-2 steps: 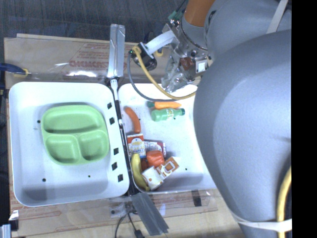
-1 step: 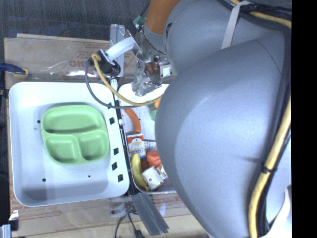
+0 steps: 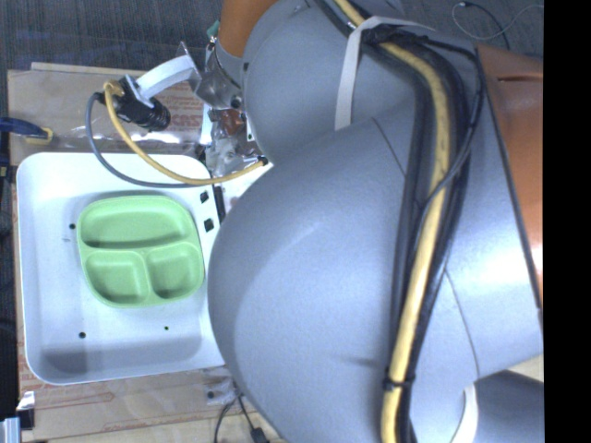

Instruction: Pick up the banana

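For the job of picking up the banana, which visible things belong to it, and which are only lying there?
Belonging to the job:
- the pincer, at the upper edge of the left bin
- the grey arm, which covers most of the view

Only lying there:
- green divided tray, in the left white bin

I cannot see a banana anywhere.

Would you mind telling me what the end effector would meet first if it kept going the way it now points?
Probably the rim between the two bins: the end effector points down beside the left bin, short of the green tray. Depth is unclear.
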Available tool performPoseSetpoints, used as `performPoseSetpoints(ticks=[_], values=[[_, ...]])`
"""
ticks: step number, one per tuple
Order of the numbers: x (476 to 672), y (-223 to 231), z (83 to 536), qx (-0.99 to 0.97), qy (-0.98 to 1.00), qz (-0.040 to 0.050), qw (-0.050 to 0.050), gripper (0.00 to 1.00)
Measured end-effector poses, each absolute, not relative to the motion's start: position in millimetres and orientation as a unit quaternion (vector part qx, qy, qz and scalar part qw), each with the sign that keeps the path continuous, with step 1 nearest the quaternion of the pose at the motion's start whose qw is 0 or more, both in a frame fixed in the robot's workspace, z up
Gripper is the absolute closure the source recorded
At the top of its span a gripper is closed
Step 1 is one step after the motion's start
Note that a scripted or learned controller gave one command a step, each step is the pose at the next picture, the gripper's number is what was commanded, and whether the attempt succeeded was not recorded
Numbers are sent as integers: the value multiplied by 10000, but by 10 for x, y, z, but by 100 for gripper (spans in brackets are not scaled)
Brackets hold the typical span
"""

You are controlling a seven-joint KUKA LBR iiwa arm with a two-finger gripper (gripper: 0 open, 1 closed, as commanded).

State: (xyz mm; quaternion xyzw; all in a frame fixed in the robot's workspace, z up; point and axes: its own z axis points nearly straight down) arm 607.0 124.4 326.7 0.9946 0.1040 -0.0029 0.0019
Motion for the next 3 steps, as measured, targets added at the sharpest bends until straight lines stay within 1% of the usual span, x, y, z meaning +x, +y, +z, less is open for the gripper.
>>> performPoseSetpoints(ticks=[1,2,3], values=[[6006,-548,4117,9823,1872,-64,-9,100],[6112,-29,3625,9890,1477,-72,-5,100],[5985,892,3380,9907,1359,-37,10,100]])
